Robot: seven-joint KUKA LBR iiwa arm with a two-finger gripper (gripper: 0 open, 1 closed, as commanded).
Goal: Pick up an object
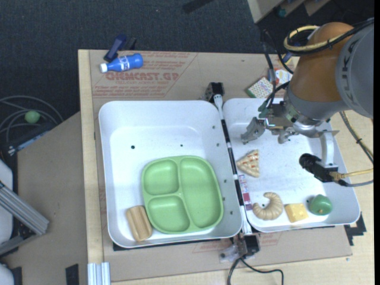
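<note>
Tan wedge-shaped pastry slice lying in right shallow white bin, near the divider, below and apart from grey two-finger gripper. Fingers spread open, empty, touching nothing. Further off: curled tan croissant, yellow block, green pepper.

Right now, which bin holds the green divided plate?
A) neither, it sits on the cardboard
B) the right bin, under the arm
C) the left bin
C: the green divided plate lies in the left bin beside a tan bread piece, while the right bin holds the croissant and other small foods.
</note>
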